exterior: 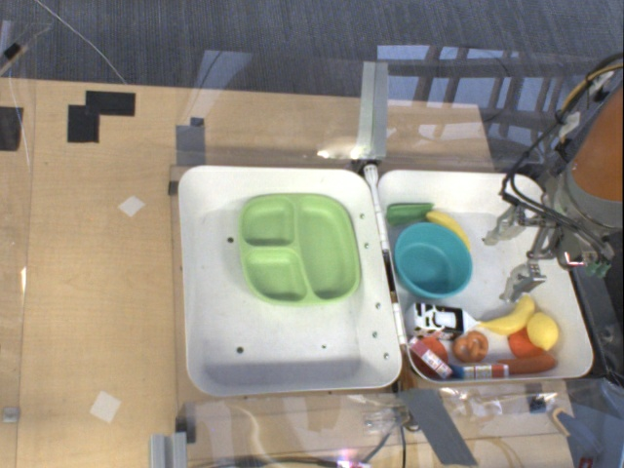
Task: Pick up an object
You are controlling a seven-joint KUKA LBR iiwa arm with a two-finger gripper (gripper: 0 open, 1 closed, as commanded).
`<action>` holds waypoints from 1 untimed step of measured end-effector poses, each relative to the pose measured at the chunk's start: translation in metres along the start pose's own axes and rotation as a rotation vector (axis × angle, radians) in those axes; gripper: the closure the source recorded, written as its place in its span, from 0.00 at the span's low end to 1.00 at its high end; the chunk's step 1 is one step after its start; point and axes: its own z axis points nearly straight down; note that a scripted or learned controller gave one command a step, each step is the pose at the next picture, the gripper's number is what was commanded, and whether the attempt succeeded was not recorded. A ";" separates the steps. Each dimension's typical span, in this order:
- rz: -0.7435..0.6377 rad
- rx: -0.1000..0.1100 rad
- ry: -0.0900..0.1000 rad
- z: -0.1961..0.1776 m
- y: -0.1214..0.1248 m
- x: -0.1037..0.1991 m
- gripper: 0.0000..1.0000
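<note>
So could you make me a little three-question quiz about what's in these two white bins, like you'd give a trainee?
1. True or false: the green divided tray lies in the right bin.
2. What does the teal bowl touch on its upper right side?
A. a yellow banana
B. a blue cup
C. a wooden spoon
3. Fill in: the gripper hangs above the ____ bin, holding nothing visible.

Key
1. False. It lies in the left bin.
2. A.
3. Right.
</note>
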 end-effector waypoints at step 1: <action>0.207 -0.002 0.005 0.089 0.031 -0.058 0.00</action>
